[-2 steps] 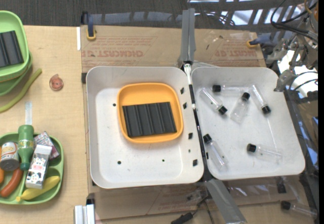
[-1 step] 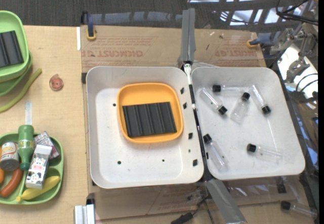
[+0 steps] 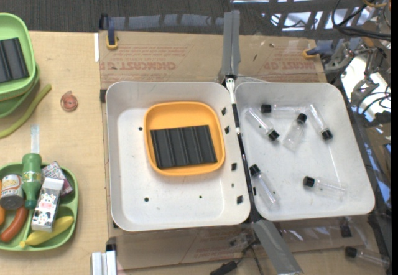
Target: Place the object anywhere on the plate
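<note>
- Risk, as we judge it: the clear vials (image 3: 272,134) are small, see-through and round, so a pick can slip or close on air; those near the right bin (image 3: 354,143) wall leave little room.
- Right bin holds about six black-capped vials, scattered and lying flat.
- Left bin (image 3: 124,193) holds the orange plate (image 3: 184,112), a dark ribbed insert (image 3: 185,147) on it; no vial there yet.
- Jaws: we cannot tell their state.
</note>
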`<state>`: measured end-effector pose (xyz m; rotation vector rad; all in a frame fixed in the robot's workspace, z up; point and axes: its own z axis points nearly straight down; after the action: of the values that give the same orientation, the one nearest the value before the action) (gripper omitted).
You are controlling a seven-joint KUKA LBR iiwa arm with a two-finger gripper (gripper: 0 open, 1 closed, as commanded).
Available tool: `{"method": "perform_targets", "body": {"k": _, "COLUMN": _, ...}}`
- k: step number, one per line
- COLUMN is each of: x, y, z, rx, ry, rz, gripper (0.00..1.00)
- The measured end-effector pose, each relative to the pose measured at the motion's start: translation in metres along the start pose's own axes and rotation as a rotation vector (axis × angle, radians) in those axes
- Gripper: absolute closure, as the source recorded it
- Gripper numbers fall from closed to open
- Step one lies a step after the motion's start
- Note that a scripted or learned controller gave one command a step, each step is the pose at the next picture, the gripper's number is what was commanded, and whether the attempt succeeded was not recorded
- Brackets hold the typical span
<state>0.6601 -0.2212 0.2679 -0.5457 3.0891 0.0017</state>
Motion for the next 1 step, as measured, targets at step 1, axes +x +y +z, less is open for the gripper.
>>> {"method": "perform_targets", "body": {"k": 1, "x": -0.0004, "y": -0.0001, "z": -0.0274, "rx": 0.001, "ry": -0.002, "rz": -0.286, "gripper": 0.00}}
